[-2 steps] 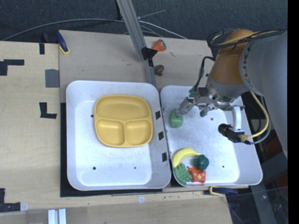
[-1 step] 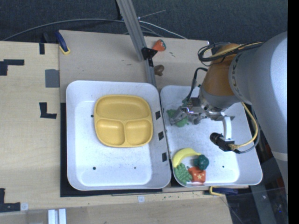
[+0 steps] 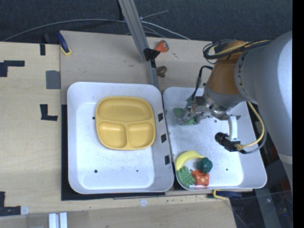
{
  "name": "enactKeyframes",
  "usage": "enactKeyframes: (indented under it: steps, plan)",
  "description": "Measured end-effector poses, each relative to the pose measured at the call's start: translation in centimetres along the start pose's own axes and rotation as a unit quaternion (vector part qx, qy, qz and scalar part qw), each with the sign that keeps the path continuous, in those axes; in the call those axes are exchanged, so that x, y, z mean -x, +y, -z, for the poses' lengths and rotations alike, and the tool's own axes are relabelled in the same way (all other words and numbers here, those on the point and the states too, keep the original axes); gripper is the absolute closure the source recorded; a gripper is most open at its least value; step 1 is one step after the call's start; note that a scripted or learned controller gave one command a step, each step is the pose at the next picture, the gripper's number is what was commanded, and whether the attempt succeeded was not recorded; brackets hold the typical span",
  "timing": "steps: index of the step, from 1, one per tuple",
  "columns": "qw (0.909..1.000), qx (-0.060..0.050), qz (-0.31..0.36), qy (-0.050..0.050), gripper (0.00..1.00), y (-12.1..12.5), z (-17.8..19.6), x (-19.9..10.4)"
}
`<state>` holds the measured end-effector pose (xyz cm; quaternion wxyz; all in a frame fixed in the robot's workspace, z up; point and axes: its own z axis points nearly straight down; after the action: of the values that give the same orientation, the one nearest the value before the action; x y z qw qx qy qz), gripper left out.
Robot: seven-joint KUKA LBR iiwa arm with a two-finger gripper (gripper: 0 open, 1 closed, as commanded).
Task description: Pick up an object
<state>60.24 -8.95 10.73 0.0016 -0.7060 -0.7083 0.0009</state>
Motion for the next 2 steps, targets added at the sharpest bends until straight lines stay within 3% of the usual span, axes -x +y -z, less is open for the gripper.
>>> enactKeyframes:
  steps: [2]
  plan:
    - [1.0,0.004,-0.001,-0.001,1.0,0.1,11.6,0.8]
